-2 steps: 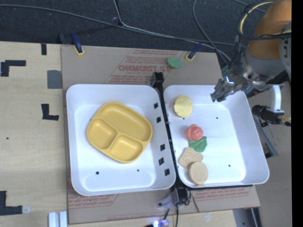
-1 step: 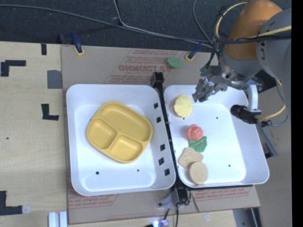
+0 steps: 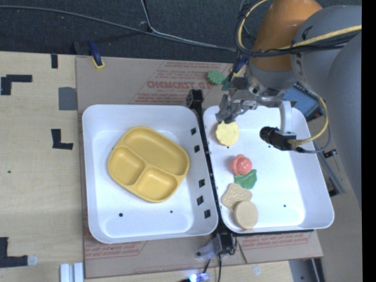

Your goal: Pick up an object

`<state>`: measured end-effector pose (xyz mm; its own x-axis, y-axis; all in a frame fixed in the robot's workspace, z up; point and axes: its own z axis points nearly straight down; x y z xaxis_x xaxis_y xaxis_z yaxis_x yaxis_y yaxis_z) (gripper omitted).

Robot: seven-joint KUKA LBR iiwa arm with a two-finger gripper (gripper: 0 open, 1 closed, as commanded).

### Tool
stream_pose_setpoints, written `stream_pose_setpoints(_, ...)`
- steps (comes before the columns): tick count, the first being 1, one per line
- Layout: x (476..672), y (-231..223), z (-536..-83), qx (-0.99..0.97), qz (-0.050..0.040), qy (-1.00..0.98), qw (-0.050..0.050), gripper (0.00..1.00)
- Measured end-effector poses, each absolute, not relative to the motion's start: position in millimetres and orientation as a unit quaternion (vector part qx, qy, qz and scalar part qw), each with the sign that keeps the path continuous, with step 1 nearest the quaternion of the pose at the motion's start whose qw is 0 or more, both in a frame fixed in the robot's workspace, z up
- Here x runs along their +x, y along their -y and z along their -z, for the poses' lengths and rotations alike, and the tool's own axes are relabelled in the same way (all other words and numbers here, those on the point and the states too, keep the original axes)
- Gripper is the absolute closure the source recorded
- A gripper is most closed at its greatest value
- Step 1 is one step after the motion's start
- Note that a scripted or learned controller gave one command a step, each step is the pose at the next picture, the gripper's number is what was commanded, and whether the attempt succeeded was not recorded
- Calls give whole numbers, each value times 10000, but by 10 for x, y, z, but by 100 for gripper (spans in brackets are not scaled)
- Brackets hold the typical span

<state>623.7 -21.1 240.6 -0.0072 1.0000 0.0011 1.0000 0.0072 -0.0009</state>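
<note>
In the right bin, fingers pinch the yellow disc's upper edge.

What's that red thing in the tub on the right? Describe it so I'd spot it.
Look in the right white bin, near its middle. The red toy lies there, touching a green piece just below it. It is the one red item; its neighbours are yellow, green or tan.

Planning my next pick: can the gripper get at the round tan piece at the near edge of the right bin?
Probably yes. The round tan piece lies uncovered from above, though the heart-shaped tan piece touches it and the bin wall is close. The gripper is over the yellow piece.
</note>
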Motion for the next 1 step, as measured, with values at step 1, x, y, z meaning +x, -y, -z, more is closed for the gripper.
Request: stream_pose_setpoints(1,6260,-309,-2257,-7049,-9,7093,14,100)
